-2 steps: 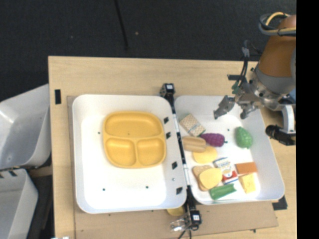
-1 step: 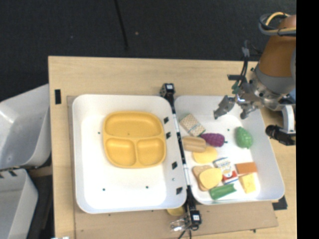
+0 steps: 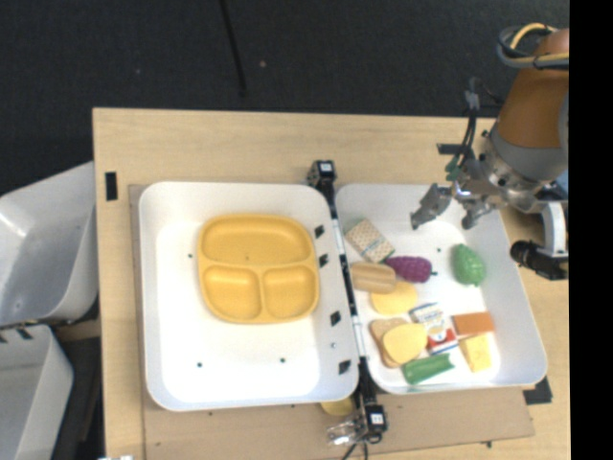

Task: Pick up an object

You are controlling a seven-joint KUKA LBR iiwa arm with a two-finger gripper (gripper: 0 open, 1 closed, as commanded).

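My gripper point(image 3: 450, 211) hangs over the far part of the right bin point(image 3: 512, 257), its two dark fingers spread open with nothing between them. Below it lie several toy foods: a tan cracker point(image 3: 369, 241), a purple eggplant point(image 3: 411, 268), a bread roll point(image 3: 373, 277), a green pepper point(image 3: 468, 265), a yellow disc point(image 3: 394, 301), a small carton point(image 3: 433, 324), an orange block point(image 3: 472, 324), a yellow cheese piece point(image 3: 477, 353), a green bean point(image 3: 427, 368) and a pale yellow slice point(image 3: 403, 344). The pepper sits just below and right of the fingertips.
The left bin point(image 3: 172, 353) holds a yellow three-compartment plate point(image 3: 259, 266). A black-clipped divider point(image 3: 340, 286) runs between the bins. The arm's orange band point(image 3: 532, 103) rises at the right. A white object point(image 3: 43, 247) stands off the bench at left.
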